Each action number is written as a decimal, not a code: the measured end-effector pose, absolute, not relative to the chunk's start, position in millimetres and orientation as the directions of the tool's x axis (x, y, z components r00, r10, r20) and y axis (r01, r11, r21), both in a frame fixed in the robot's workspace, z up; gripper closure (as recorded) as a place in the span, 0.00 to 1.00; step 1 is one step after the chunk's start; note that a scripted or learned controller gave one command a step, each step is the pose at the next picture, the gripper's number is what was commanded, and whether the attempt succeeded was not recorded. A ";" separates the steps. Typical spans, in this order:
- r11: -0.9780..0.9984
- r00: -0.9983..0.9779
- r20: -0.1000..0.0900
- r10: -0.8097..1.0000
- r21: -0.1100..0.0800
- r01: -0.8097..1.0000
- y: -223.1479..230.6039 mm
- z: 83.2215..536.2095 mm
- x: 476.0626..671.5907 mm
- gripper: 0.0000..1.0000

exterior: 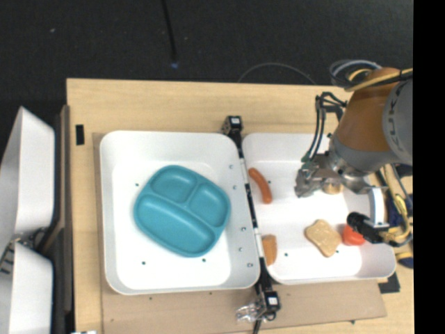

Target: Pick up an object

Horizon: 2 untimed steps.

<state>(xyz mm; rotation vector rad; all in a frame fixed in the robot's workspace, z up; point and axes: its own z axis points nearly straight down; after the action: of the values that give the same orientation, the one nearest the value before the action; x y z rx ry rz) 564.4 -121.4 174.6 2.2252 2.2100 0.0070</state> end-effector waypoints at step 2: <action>0.004 -0.004 -0.001 1.000 0.007 1.000 -116.8 281.0 566.3 1.00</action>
<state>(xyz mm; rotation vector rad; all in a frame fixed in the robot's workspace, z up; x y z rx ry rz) 566.3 -116.8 281.0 2.2129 2.2218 0.0069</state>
